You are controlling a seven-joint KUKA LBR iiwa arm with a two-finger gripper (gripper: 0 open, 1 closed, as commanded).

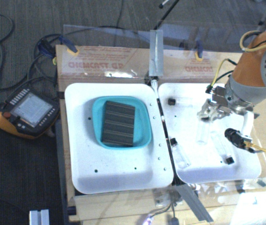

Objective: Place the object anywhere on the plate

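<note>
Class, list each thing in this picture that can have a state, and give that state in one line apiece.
dark ribbed block: lying flat on the plate
turquoise plate: in the left bin, holding the block
left bin: holds the plate
end effector: over the right bin, nothing seen in it

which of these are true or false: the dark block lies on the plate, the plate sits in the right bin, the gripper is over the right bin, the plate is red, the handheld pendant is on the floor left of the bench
1. The dark block lies on the plate. True.
2. The plate sits in the right bin. False: it sits in the left bin.
3. The gripper is over the right bin. True.
4. The plate is red. False: it is teal blue.
5. The handheld pendant is on the floor left of the bench. True.
</note>
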